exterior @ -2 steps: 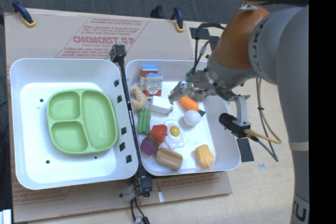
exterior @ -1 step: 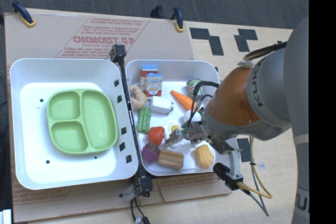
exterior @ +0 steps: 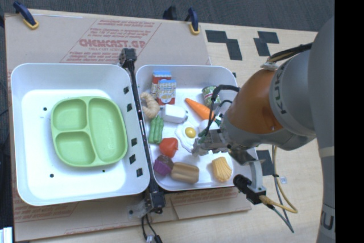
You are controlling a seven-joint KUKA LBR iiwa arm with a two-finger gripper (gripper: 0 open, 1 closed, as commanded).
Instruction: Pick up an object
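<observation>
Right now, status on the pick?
Gripper low in right bin, over fried egg. Nothing seen held. Carrot, tomato, corn crowd close.

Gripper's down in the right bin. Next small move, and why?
Probably a short descent onto the fried egg. The gripper sits at the egg's right edge in the right bin, with the bread roll and corn just below, so a straight drop looks likelier to avoid bumping them.

The light is bright and even. The white bins [exterior: 23, 139] shine a little. Shadows are soft. The big arm [exterior: 284, 105] looks slightly blurry.
</observation>
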